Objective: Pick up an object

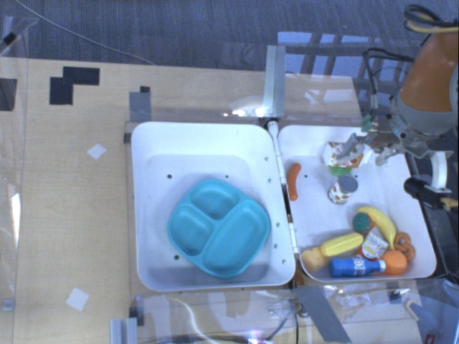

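Observation:
My gripper (366,150) hangs over the back of the right bin (313,142), its two grey fingers spread and nothing between them. Just left of the left finger (351,147) lies a small white, yellow and green packet (341,160). A small round cup with a grey-blue top (344,189) sits in front of the packet. At the bin's left side a red sausage (293,180) lies lengthwise. The front right corner holds a pile: a banana (381,223), a yellow corn cob (341,245), a blue bottle (354,266), an orange (396,262) and other small items.
The left bin (154,192) holds a blue divided plate (219,226). A raised divider (282,192) separates the two bins. The arm's orange band (430,77) and dark cables stand above the right bin's back right corner.

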`<state>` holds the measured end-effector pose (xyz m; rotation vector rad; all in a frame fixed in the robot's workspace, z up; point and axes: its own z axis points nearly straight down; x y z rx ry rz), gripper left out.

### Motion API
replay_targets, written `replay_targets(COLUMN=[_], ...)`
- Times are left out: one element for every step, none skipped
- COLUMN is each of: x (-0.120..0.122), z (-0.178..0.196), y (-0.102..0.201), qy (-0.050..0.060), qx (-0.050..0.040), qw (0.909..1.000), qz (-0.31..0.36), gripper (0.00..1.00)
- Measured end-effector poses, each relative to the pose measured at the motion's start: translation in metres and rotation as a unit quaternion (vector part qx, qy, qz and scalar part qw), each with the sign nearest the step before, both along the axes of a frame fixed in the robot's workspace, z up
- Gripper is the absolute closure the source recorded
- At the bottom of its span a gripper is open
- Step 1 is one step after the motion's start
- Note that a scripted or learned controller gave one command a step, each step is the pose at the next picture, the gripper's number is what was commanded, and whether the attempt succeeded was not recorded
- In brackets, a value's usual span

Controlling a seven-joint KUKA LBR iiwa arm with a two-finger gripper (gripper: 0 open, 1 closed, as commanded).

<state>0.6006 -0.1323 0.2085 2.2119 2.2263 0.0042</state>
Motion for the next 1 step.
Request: replay_targets(x=[0.0023], z=[-0.1007], y=[-0.0114], qy=[0.001], qx=[0.001], qw=[0.9874], qz=[-0.158], gripper=[0.0])
